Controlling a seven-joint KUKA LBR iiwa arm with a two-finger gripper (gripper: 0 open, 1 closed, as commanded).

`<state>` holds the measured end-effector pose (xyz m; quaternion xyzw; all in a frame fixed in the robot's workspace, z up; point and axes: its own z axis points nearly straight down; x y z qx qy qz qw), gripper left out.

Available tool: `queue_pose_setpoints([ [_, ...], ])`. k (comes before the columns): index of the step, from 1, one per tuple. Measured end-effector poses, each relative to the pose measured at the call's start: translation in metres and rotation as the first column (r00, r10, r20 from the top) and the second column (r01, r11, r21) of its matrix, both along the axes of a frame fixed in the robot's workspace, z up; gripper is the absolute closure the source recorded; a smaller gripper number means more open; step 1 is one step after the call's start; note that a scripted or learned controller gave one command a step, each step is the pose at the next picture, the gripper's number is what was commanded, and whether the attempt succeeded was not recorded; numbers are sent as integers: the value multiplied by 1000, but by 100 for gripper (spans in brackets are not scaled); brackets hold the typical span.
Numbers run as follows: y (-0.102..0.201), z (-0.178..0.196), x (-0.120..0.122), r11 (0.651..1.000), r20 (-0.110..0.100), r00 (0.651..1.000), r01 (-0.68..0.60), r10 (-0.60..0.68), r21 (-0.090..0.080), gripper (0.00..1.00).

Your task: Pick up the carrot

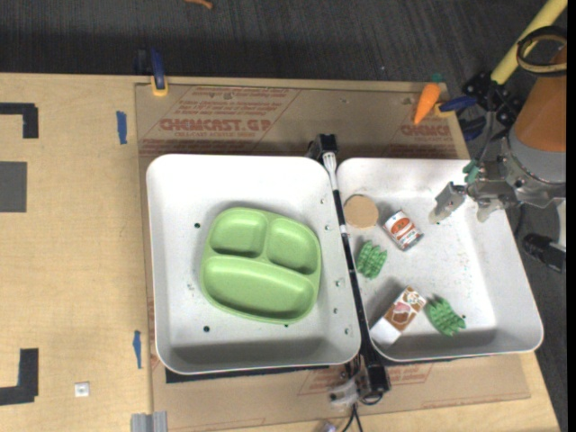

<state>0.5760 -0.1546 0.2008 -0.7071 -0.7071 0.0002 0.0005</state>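
Carrot (427,103): lying on the bench beyond the right bin's (504,241) far edge. Gripper (468,202): hovering over that bin's far right part, jaws standing apart, gripping nothing. Left bin (171,241): holding a green tray (262,262).

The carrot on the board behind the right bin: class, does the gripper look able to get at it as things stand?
Probably yes. The carrot lies in the open outside the right bin, nothing on it. The gripper hovers over that bin, so it must cross the rim.

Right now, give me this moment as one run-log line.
gripper: over right bin, open, holding nothing | carrot: on bench beyond bins, untouched | green tray: in left bin
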Motion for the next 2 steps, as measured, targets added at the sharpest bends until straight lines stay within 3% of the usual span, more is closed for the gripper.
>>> queue_pose_setpoints([
  [1,7,-49,73,958,2,958,287,-287,-1,0],
  [2,50,-108,-20,883,0,883,469,-469,0,0],
])
